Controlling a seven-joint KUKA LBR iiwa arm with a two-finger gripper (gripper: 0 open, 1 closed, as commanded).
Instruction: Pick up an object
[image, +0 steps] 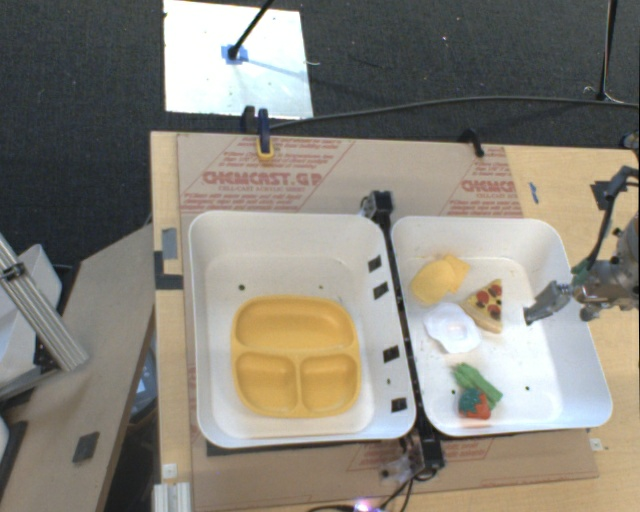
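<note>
In the right bin (575, 345) a toy pizza slice (487, 305) is noted at 9 o'clock from the gripper (540, 303), near but untouched; finger state cannot be told; the slice is judged light, rigid, thin and best pinched across its edges.

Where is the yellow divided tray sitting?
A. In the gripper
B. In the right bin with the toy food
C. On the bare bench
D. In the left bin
D: the yellow divided tray lies flat in the left bin, alone there.
</note>
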